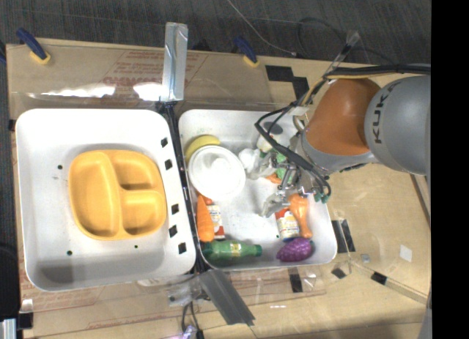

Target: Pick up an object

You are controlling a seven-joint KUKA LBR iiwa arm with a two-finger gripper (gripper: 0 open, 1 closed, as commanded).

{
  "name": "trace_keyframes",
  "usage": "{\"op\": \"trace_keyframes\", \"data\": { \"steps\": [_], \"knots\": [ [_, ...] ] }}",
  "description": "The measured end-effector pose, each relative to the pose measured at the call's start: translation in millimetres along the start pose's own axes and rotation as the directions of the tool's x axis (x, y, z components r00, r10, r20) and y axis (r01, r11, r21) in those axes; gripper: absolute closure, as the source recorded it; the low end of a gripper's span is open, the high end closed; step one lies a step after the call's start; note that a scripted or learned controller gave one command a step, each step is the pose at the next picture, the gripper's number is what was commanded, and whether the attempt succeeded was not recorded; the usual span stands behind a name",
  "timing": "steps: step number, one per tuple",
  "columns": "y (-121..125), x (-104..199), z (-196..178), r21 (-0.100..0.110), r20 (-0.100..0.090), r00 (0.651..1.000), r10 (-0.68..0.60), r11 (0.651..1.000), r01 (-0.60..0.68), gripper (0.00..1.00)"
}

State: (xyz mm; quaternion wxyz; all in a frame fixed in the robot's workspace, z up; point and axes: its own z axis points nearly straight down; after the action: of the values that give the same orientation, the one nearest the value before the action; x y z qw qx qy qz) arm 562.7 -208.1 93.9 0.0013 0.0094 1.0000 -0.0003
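My gripper [282,197] reaches down into the right bin [242,121], its metal fingers low over the bin floor beside an orange bottle with a red-and-white label [296,217]. Whether anything sits between the fingers is not visible. A purple grape bunch [294,250] lies at the bin's front right. A green bottle [231,250] lies along the front wall. An orange carrot-like item with a red label [208,219] lies at the left. A white bowl [216,171] rests beside a yellow cup [202,143]. Small white and green items [265,160] lie under the wrist.
The left bin [44,132] holds a yellow divided tray [119,191]. A metal clamp bar [174,63] stands at the back between the bins. Black cables [275,129] loop over the right bin's back. The grey and orange arm [352,121] covers the bin's right rear corner.
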Motion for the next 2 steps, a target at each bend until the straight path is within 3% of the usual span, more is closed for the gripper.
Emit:
{"op": "trace_keyframes", "data": {
  "steps": [1,2],
  "knots": [
    [0,34,1,-0.001,0.000,0.988,0.154,0.988,-0.154,0.00],
    [-2,84,1,-0.001,0.001,0.992,0.127,0.992,-0.127,0.00]
  ]
}}
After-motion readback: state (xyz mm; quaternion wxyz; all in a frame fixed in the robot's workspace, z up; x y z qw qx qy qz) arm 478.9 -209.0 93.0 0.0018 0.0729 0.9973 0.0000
